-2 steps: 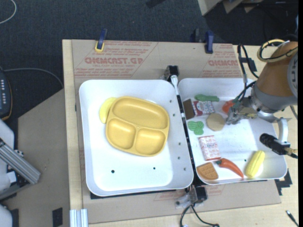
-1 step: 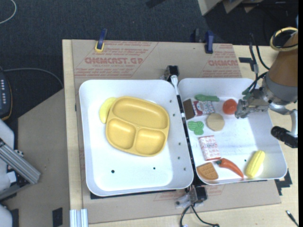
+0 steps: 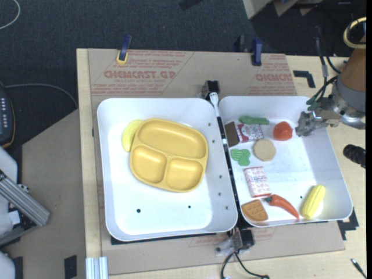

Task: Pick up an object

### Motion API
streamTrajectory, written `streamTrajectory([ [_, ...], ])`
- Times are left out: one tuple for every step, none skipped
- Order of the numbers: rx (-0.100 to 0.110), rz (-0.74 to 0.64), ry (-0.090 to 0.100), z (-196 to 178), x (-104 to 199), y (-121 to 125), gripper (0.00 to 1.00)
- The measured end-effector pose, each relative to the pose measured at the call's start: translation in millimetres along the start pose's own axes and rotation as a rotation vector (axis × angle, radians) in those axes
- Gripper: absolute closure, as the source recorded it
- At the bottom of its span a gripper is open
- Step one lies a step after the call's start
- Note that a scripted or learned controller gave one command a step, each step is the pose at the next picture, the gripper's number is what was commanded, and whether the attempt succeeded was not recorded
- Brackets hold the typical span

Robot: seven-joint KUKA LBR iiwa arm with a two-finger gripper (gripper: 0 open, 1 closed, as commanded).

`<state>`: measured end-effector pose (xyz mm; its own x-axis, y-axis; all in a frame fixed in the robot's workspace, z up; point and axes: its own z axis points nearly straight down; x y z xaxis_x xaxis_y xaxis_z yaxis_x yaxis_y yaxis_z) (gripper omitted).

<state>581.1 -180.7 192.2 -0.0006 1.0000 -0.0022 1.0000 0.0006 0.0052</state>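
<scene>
Two white bins side by side, left bin (image 3: 116, 214) bearing a yellow divided tray (image 3: 168, 154); right bin (image 3: 337, 173) strewn with small toy foods; grey arm (image 3: 349, 106) reaching in from the right; gripper (image 3: 306, 124) low over the right bin's far right part, nothing seen held, grip state impossible to tell; red tomato (image 3: 283, 131) just beside the gripper, toward the left, roundish, no long axis; likely nearest pick.
</scene>
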Motion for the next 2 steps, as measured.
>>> streamTrajectory([
  [0.001, 0.000, 0.000, -34.3, -0.3, 1.0, 1.00],
  [0.006, -0.005, 0.005, -44.5, 52.4, -9.7, 1.00],
])
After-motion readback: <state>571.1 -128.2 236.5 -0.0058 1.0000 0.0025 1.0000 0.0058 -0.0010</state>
